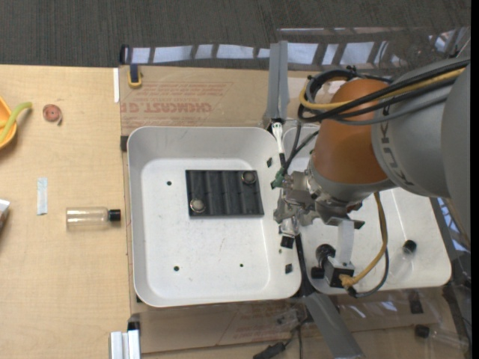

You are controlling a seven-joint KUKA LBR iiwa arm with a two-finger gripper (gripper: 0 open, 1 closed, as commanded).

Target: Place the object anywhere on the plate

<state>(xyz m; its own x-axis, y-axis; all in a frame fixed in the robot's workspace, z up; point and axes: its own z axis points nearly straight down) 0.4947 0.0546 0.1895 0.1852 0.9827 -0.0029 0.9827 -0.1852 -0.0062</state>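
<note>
The arm's wrist (352,144) hangs over the gap between the two white bins, with the gripper (288,212) right at the left bin's (142,223) right edge – can't tell if the claw is apart or together. In that bin a dark ridged plate (224,193) sits a bit far of centre, and two small round bits lie on it: one at its near-left corner (197,206), one at its far-right corner (248,177). Plenty of bare white floor near and left of the plate. A clear little bottle (91,216) lies on the wooden bench (60,290) left of the bin – well apart.
</note>
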